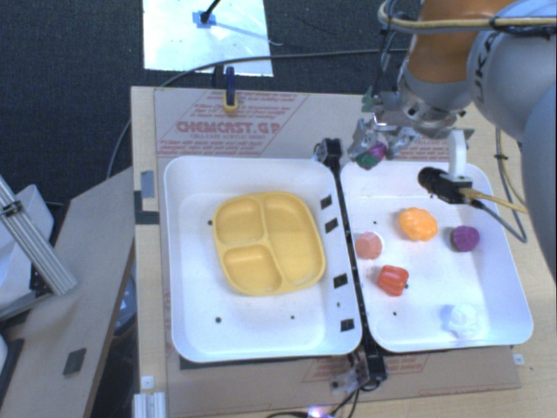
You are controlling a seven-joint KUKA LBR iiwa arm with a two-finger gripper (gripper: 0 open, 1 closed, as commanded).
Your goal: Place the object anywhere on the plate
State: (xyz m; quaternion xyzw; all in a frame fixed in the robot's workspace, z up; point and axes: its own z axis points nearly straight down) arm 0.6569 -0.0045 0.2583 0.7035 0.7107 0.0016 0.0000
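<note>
Claw (376,149) hangs over the right bin's (505,320) far edge, pinched on a small purple-and-green object (372,157), well apart from the yellow plate (268,242) in the left bin (191,320).

Grey arm (520,55), orange band, yellow cable, perhaps a silvery wrist.

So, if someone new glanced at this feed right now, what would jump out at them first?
Probably the yellow divided plate in the left bin, with nothing on it. Next, the gripper raised over the right bin's far-left corner with a small purple and green object between its fingers. Below it lie an orange piece, a purple one, a red pepper, a pink round and a white lump.
</note>
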